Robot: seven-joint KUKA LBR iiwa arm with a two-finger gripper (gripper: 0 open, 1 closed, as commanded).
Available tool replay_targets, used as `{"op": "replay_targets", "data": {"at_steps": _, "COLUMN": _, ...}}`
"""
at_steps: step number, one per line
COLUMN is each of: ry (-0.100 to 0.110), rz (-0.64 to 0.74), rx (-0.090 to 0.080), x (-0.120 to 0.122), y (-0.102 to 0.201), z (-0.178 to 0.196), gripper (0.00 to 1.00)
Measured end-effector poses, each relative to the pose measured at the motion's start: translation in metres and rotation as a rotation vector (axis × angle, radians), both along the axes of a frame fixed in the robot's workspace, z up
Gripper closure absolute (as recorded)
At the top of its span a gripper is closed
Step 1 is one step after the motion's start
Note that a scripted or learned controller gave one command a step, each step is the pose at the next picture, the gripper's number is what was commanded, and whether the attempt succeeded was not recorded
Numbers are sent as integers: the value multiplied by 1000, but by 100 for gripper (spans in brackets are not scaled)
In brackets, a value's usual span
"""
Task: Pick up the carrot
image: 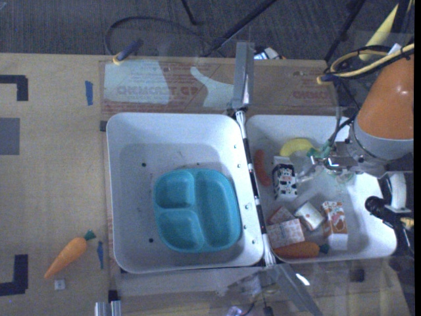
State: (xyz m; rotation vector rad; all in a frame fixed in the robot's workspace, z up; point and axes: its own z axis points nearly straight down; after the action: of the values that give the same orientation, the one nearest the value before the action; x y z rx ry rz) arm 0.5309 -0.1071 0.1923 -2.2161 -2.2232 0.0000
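An orange carrot (297, 250) with a green stub lies along the front wall of the right bin (375, 245), just below several small cartons. A second carrot (65, 256) lies outside the bins on the wooden bench at the front left. My gripper (316, 164) hangs over the middle of the right bin, beside a yellow fruit (295, 147) and a cow-patterned carton (284, 180). It is well behind the bin's carrot and holds nothing that I can see. The arm's orange band (393, 101) is at the right.
The left bin (125, 143) holds a blue divided tray (196, 209). In the right bin there are also a red sausage (262, 167), a white carton (308, 215), an orange-printed carton (334, 218) and a pink box (285, 232). Cables and stands lie behind the bench.
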Motion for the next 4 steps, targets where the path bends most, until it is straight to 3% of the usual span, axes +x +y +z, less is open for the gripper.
{"op": "replay_targets", "data": {"at_steps": 1, "ry": -9, "rz": 385, "rx": -6, "x": -47, "y": -67, "z": -70, "gripper": 0}}
{"op": "replay_targets", "data": {"at_steps": 2, "ry": -6, "rz": 513, "rx": -3, "x": 24, "y": -116, "z": 27, "gripper": 0}}
{"op": "replay_targets", "data": {"at_steps": 3, "ry": -9, "rz": 715, "rx": -6, "x": 79, "y": -117, "z": 6, "gripper": 0}}
{"op": "replay_targets", "data": {"at_steps": 4, "ry": -6, "rz": 909, "rx": -2, "x": 118, "y": -60, "z": -55, "gripper": 0}}
